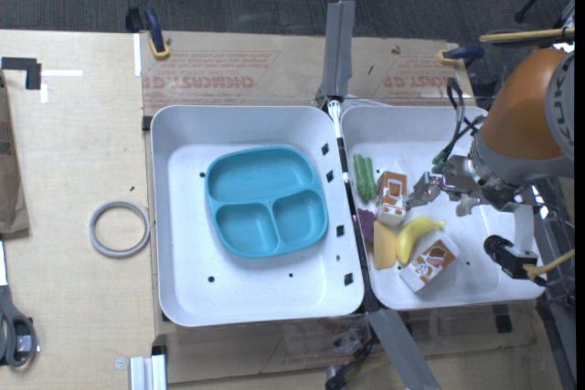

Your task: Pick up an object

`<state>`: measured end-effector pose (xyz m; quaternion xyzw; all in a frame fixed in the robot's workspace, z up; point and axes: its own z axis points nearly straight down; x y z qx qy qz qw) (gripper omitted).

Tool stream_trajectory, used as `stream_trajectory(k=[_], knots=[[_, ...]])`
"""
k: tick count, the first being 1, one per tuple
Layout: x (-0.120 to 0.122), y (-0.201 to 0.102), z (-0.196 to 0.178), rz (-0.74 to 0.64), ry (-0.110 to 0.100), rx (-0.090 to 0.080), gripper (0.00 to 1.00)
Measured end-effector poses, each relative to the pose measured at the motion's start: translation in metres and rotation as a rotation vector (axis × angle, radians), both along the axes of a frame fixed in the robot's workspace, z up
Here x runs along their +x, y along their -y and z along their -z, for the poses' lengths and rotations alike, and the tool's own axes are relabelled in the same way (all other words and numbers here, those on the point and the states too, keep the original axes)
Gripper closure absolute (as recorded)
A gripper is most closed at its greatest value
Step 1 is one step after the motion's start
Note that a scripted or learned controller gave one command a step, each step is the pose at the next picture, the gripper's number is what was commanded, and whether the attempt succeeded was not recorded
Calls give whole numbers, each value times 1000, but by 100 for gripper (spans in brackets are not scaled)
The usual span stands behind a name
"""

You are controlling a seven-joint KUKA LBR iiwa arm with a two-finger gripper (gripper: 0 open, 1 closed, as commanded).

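Reaching in from the right, the arm covers the right bin's far right corner, and its grey body hides the gripper's upper part. The gripper sits low over the bin's middle; its metal fingers are small and blurred, so whether they are parted or closed cannot be told, and nothing is seen held between them.

Right bin contents, all crowded against its left wall:
- One banana, long axis slanting from near-left to far-right, tip toward the gripper, just below it.
- Two cartons: one upright-looking beside the gripper, one tilted at the near side, touching the banana.
- One green piece, long axis running far to near along the wall.
- One orange-yellow piece, partly under the banana.
- One purple piece, mostly hidden; shape unclear.

Left bin holds one blue tray with three compartments, near its centre.

On the bench's left side lies one ring. Scissors are cut off at the near left edge.
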<state>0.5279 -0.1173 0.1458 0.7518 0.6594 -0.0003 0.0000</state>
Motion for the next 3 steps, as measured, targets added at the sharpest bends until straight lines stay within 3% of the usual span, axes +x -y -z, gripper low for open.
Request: stream_trajectory(k=[1, 2, 3], knots=[[-21, -20, 54, -110, 1, 0, 0], [-21, -19, 46, -105, 0, 1, 100], [-9, -64, -45, 239, -2, -1, 100]])
